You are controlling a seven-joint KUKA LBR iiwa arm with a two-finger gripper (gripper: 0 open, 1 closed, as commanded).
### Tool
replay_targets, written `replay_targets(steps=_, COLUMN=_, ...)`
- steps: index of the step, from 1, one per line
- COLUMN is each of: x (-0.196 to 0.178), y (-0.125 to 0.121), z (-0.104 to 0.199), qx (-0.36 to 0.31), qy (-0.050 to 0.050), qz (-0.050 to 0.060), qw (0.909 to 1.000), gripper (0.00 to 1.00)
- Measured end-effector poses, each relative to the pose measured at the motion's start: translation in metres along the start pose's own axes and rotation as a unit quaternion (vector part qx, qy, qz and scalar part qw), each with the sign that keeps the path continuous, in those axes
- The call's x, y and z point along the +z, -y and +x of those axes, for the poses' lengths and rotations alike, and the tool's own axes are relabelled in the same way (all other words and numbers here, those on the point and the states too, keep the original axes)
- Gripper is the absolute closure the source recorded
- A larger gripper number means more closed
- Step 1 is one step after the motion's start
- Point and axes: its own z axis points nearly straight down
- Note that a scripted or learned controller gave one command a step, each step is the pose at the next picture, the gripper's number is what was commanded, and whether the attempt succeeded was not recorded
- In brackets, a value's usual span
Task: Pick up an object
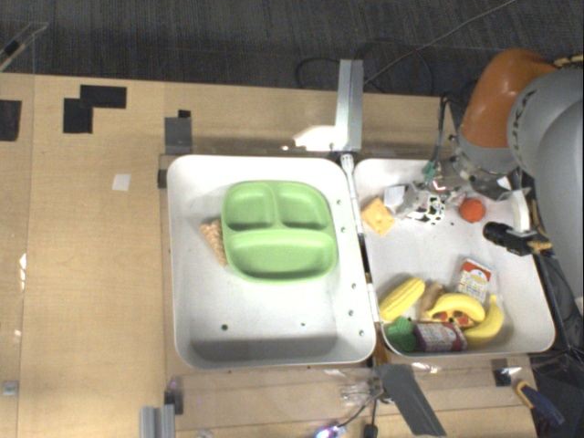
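Note:
My gripper [425, 195] hangs low over the far part of the right bin [538, 336], reaching in from the right under the orange-banded wrist [497, 99]. Just to its left a yellow cheese-like block [377, 216] lies near the bin's left wall. An orange ball [471, 210] rests just right of the gripper. At the near end sit a corn cob [401, 297], a banana [476, 318], a small white and red carton [474, 279] and a dark box [439, 337]. Whether anything is in the gripper is hidden by its body.
The left bin [246, 336] holds a green divided plate [277, 229] with a tan cracker-like piece [213, 239] poking out at its left edge. A metal post [350, 108] stands behind the divide between the bins. Black cables [513, 237] run along the right bin's right side.

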Motion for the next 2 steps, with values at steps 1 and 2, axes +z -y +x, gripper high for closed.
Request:
replay_targets(steps=1, x=-0.049, y=0.001, z=-0.013, qx=0.056, qy=-0.001, qz=-0.012, qw=0.9984, gripper=0.0)
replay_targets(steps=2, x=-0.003, y=0.0, z=0.015, qx=0.064, qy=-0.002, qz=0.002, qw=0.9979, gripper=0.0)
